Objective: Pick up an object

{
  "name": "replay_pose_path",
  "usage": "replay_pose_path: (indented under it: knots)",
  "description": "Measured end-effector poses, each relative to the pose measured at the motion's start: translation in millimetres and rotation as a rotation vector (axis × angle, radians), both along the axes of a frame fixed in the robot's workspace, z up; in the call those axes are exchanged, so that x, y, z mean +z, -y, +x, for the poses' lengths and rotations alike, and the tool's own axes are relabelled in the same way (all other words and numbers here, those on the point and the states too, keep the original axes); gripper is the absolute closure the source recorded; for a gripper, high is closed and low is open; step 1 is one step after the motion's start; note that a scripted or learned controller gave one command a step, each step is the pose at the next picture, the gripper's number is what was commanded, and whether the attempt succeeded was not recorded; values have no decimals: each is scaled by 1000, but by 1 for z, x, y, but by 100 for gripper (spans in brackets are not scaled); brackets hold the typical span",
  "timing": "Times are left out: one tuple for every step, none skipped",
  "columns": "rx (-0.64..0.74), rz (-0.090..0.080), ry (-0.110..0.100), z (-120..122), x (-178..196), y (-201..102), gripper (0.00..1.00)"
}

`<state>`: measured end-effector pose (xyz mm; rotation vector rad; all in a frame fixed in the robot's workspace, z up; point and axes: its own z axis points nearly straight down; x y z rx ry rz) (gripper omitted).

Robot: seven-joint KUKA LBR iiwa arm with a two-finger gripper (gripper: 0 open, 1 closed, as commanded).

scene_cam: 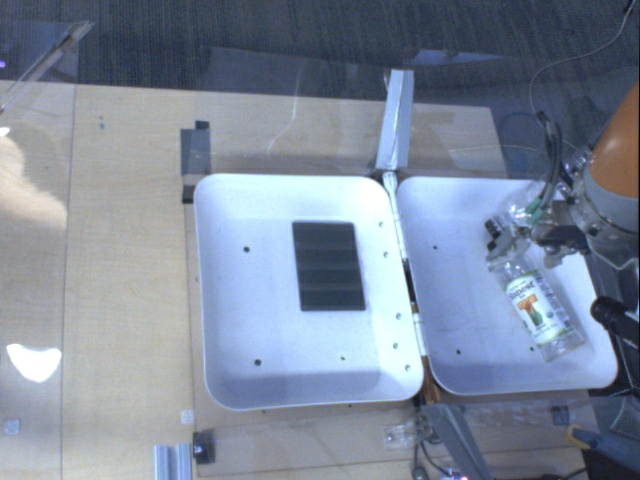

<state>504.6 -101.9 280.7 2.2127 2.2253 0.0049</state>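
Note:
A clear plastic bottle [538, 308] with a green and orange label lies on its side in the right bin [450, 298], running from upper left to lower right. The gripper [520, 233] hangs over the bottle's upper end, near the bin's right side, under the grey arm with its orange band [618, 148]. Clear plastic shows right under the gripper, and I cannot make out whether it touches the bottle. A flat black ribbed rectangle [328, 266] lies in the middle of the left bin [240, 348], far from the gripper.
The two white bins meet at a raised rim [403, 268] between them. A metal bar [395, 118] stands behind that rim. Cables [548, 143] hang beside the arm at the right. Light wooden bench surrounds the bins.

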Motion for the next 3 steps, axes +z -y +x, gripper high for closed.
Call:
replay_pose_path:
  knots:
    - [23,-1,-1,0,-61,60,0]
    - [25,-2,6,3,-50,59,100]
    - [11,0,-3,23,-150,29,100]
